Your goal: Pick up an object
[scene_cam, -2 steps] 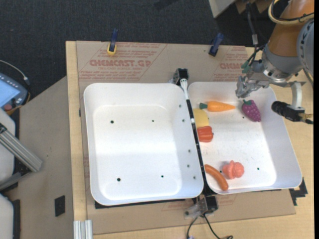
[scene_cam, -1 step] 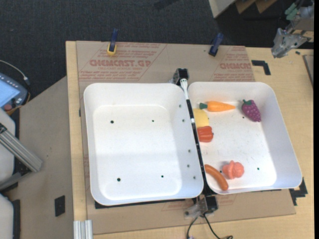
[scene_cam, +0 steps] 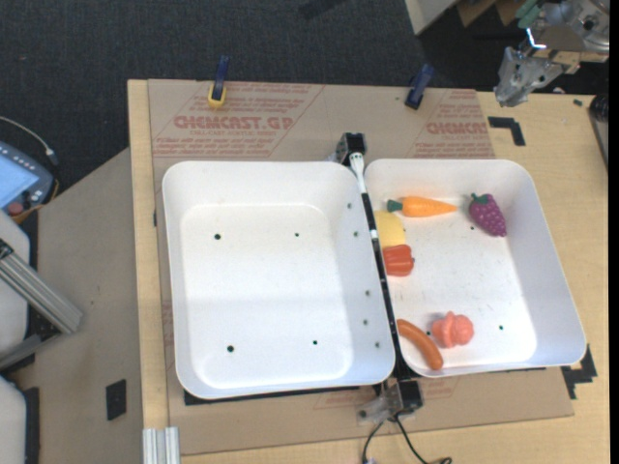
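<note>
While the end effector point(scene_cam: 522, 73) hangs past the right-hand white bin's point(scene_cam: 551, 269) far rim, grip state unreadable, the nearest pick is the purple plastic grape bunch point(scene_cam: 488, 215), toward the camera and slightly left, lying diagonally.

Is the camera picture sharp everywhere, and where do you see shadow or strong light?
Camera view: the toys in the right bin, like the carrot and grapes, are fairly sharp; the tool at the top right looks slightly blurred; the left bin is brightly lit, with a soft grey shadow across its upper floor; no harsh glare.
</note>
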